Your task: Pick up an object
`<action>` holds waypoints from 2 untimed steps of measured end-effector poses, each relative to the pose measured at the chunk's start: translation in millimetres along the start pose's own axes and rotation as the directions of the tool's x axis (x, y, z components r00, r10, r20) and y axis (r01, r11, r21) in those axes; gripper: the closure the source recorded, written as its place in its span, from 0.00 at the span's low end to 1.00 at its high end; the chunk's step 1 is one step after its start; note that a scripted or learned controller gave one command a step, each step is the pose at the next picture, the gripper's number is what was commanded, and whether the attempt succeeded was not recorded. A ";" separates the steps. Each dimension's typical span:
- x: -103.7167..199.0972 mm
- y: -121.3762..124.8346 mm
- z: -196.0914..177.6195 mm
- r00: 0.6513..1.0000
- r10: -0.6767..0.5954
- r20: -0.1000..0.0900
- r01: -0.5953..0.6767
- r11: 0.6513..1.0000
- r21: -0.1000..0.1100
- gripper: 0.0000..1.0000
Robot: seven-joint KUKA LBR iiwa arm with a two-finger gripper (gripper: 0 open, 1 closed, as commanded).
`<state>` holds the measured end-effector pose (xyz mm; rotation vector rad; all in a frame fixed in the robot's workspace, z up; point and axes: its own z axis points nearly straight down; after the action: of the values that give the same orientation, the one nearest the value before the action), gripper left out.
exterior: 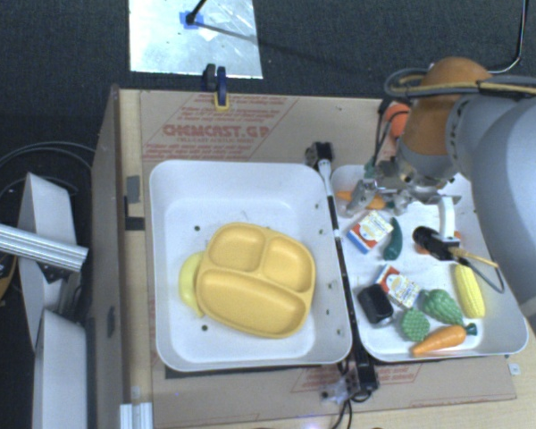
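The arm comes in from the right and the claw (375, 195) sits low over the back-left part of the right bin (500, 333). Can't tell if it's open or closed, and nothing clearly shows in its grip. Just beside it lies a small red-and-white packet (370, 231). The bin also has a yellow corn (468, 290), an orange carrot (442, 339) and a black block (374, 304). The left bin (174, 239) holds a yellow divided tray (255, 280).
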<state>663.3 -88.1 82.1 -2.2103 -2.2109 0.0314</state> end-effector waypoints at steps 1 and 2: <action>-0.3 0.0 0.2 1.000 0.000 -0.001 0.000 1.000 0.000 0.00; 0.4 -0.1 0.4 1.000 0.000 0.000 0.000 1.000 0.000 0.00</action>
<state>663.2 -87.7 81.7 -2.2102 -2.2106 0.0312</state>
